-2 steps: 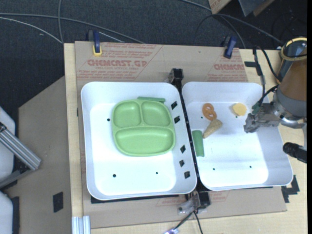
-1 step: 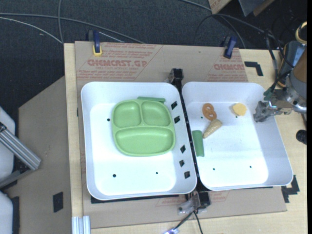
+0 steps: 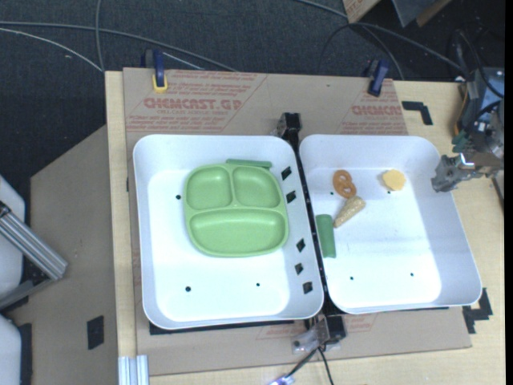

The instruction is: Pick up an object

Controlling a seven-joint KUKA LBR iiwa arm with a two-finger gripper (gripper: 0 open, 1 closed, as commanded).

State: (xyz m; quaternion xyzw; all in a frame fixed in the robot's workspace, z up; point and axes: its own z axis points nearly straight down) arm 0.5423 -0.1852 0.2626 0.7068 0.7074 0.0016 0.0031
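Note:
In the right bin lie a brown pretzel, a round yellow piece, a tan cone-shaped piece and a green stick against the bin's left wall. My gripper hangs at the right bin's far right rim, well to the right of all these objects. Nothing shows between its fingers.
The left bin holds a green divided plate. Black clips line the wall between the bins. Blue clamps hold the cardboard sheet at the back. Cables run over the dark floor behind the bench.

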